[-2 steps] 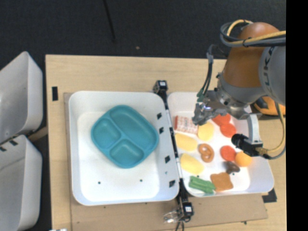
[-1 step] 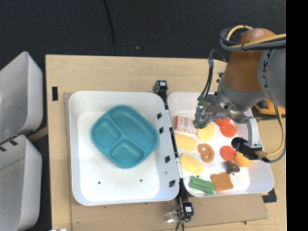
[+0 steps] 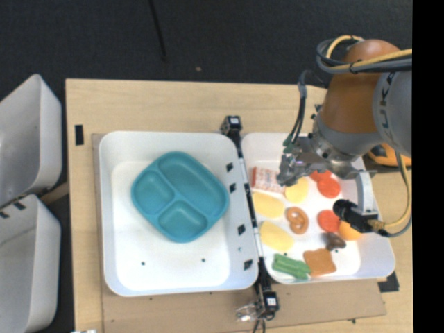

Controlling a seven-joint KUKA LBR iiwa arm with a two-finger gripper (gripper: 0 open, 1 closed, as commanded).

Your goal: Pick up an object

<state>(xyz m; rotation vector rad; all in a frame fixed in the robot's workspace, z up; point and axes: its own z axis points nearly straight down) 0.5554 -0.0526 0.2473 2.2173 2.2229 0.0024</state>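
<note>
My gripper hangs low over the back left part of the right bin, with its tips just above a pale yellow piece and right of a red-and-white packet. Around it lie play foods: a yellow piece, a pretzel, another yellow piece, a red-orange round piece, an orange-red piece, a green vegetable, an orange-brown slice and a small brown item. I see nothing between the fingers.
The left bin holds a teal divided plate. A ridge with black clips separates the two bins. The arm's orange body and cables overhang the back right of the right bin. White chairs stand left of the bench.
</note>
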